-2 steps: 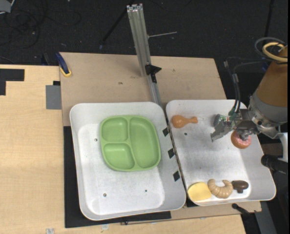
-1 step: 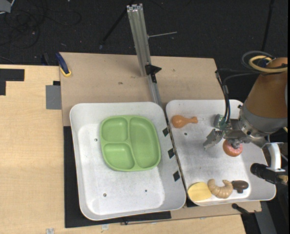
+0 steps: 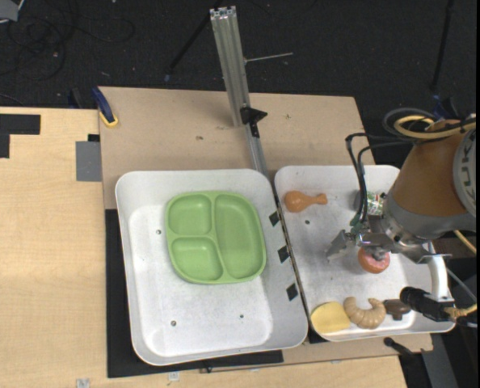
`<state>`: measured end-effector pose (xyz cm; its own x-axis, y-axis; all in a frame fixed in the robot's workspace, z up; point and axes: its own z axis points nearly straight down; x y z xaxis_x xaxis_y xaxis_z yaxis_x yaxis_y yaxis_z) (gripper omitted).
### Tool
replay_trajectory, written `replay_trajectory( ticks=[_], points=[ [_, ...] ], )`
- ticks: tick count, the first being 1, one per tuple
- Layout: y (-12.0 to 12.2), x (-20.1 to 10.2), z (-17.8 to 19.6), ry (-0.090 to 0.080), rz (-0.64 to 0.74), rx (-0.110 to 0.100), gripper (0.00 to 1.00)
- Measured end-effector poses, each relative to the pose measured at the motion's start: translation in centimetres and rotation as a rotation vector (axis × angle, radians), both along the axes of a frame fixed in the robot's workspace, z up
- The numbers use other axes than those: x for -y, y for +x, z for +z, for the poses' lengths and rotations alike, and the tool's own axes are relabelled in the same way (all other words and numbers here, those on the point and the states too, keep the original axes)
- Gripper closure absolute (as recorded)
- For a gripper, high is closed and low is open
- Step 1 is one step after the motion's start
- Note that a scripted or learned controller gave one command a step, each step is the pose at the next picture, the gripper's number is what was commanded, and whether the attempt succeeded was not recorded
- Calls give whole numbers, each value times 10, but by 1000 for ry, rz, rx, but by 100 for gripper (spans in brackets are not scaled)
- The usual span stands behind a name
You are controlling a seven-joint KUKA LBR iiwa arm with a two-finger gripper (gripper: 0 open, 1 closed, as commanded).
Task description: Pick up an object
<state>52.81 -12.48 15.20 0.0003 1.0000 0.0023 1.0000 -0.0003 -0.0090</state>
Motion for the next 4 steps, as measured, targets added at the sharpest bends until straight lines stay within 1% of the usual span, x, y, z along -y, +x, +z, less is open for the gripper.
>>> replay_trajectory(
  ticks=[1, 2, 3, 4],
  points=[
    [-6, 2, -45, 0, -1, 0, 0],
    [-6, 3, -33, -1, -5, 3, 100],
    [-7, 10, 28, -3, -2, 12, 100],
    [-9, 10, 92, -3, 1, 13, 100]
  ],
)
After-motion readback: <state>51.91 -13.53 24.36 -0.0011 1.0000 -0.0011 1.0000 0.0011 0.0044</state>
